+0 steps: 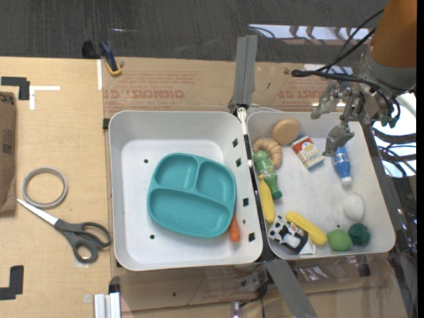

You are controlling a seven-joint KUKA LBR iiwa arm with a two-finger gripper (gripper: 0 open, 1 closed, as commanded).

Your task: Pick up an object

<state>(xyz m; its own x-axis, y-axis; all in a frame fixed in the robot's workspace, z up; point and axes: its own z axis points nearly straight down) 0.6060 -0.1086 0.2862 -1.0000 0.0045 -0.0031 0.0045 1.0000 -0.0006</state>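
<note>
Single top view, arm in from the right. You see the gripper (341,130) hanging just above the blue bottle (342,164), at its upper end; whether it touches the bottle you cannot tell, and you cannot tell how wide the gripper is set either, since the wrist hardware and cables crowd it. Nothing is visibly held. The blue bottle lies in the right bin (384,197), near that bin's far right wall, and you can take it as the reference for all else. Just left of the bottle sits a red and white carton (308,152), tilted. Further left and slightly up from the bottle lies a tan round piece (286,131), and beyond it a croissant (267,148). Left of the bottle against the dividing wall you note a green item (267,172) with a yellow banana-like piece (266,203) under it. Directly below the bottle is a white egg (353,207); below that, a lime (339,239) and a dark green object (359,233) side by side. Down and left of the bottle lies a corn cob (306,227), touching a black and white patterned item (286,236). Far left of the bottle, the left bin (126,138) holds a teal divided plate (192,194) with a carrot (234,230) at its lower right edge. Well beyond, on the bench, you log scissors (73,230) and a tape ring (44,186).
</note>
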